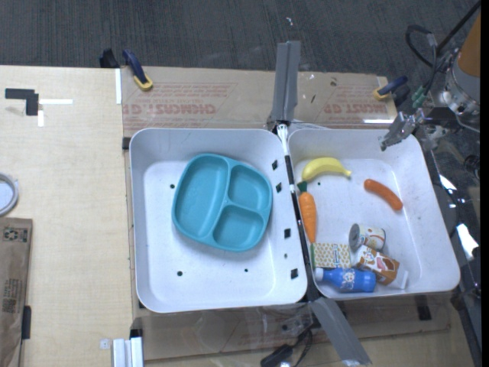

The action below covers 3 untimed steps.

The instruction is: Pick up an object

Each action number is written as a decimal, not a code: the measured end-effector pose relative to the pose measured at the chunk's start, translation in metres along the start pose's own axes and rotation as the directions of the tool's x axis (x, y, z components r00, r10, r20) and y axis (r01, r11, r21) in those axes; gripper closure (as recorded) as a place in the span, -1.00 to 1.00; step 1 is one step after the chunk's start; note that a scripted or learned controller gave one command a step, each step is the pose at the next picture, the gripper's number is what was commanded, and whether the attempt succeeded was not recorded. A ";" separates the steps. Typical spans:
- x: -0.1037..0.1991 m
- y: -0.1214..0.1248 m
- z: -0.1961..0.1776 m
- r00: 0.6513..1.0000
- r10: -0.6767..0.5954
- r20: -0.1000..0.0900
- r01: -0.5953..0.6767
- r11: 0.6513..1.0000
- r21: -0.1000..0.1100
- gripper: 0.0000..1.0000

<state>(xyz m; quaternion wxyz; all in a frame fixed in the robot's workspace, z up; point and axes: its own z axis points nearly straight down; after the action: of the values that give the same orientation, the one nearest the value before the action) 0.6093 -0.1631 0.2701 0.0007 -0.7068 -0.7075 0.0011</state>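
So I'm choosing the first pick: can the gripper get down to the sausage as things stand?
Probably yes. The sausage lies alone on bare bin floor, apart from the banana and the cans, and the gripper sits at the bin's far right corner above it.

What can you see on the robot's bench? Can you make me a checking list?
Surface: two white bins side by side, left bin, right bin, on a wooden bench.
Job's things: banana, carrot, sausage, can, blue bottle, all in the right bin.
Clutter: blue divided plate in the left bin.
Hand: hand over the right bin's far corner, holding nothing.
Cables: black cables beside the arm.
Surroundings: clamps, tape roll.
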 end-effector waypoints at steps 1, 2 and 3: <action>0.012 -0.011 0.125 1.000 0.015 -0.001 -0.015 1.000 0.001 -1.00; 0.004 -0.043 0.179 1.000 -0.023 -0.001 0.023 1.000 0.000 -1.00; 0.028 -0.058 0.179 0.999 -0.038 -0.001 0.038 0.999 -0.001 -1.00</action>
<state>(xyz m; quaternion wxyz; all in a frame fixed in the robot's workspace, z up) 0.5509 -0.1357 0.0916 0.0007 -0.6933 -0.7207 0.0006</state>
